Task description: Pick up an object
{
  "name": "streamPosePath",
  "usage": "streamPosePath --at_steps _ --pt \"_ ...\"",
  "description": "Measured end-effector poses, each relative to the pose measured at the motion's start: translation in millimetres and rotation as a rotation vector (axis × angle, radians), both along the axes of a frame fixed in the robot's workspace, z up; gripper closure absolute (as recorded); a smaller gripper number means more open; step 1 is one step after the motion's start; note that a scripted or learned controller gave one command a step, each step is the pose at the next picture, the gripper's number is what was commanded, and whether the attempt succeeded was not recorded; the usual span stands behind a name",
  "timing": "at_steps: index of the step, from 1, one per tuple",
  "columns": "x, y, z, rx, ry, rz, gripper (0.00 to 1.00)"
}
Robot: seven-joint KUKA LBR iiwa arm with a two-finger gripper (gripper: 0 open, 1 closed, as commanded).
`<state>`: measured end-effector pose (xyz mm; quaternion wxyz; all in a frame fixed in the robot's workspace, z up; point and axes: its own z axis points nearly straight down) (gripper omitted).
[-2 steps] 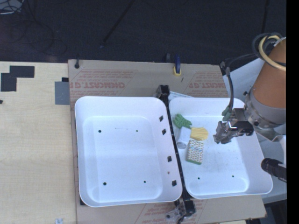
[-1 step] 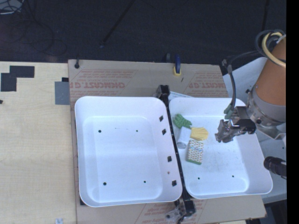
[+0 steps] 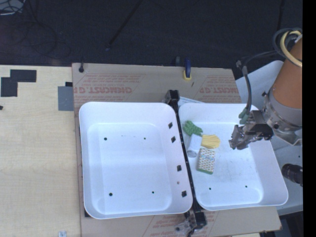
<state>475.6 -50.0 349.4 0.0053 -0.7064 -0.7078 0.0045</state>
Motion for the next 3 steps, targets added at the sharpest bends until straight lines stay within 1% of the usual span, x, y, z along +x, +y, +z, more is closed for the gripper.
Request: streamPosePath --at_steps 1,2,3 --pt "0.0 -0.5 9.1 0.000 0.003 0.004 1.00" --pt "0.3 78.8 33.7 0.000 -0.013 0.006 1.00" --pt "-0.3 -3.5 -16.3 -0.003 -0.007 -0.009 1.00"
